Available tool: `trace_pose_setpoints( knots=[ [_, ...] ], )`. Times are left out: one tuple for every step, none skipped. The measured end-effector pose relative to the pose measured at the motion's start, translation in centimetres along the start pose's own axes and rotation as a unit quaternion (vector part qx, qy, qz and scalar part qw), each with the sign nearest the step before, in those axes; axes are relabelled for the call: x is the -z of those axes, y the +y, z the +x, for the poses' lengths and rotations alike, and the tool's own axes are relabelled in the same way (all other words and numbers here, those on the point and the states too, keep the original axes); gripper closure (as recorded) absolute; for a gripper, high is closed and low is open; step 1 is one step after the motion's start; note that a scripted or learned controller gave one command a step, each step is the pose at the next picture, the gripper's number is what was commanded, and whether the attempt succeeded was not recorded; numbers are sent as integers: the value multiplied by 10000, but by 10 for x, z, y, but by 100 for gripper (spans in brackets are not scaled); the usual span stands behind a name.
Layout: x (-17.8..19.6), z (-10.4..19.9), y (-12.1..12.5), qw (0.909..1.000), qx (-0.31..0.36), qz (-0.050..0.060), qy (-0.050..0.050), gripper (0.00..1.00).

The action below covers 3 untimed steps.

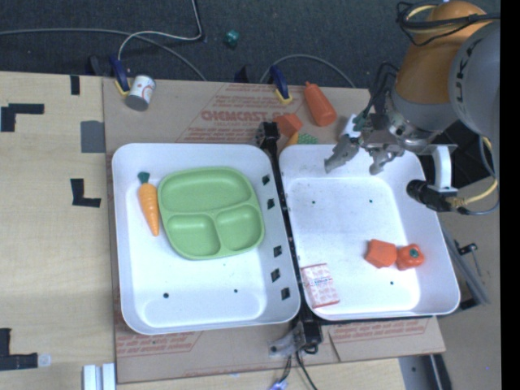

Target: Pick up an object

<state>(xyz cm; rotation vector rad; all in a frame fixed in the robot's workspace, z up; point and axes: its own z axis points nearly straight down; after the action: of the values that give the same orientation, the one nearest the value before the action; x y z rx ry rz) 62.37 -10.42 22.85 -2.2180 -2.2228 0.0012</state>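
Currently gripper (358, 163) spread wide, holding nothing, above right bin (341, 210) back edge; orange toy (393, 254) well apart, near front right

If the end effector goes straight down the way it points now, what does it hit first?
Most likely bare floor at the back of the right bin. The end effector hangs open over that far edge, with nothing under it. The orange toy lies well toward the near right corner, out of that line. Height is hard to judge.
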Motion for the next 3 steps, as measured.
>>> trace_pose_setpoints(
  knots=[
    [-77,-55,-36,10000,-13,10,-7,0],
    [-72,-68,-98,10000,-9,0,-4,0],
    [-88,-86,-123,10000,-7,2,0,0]
  ],
)
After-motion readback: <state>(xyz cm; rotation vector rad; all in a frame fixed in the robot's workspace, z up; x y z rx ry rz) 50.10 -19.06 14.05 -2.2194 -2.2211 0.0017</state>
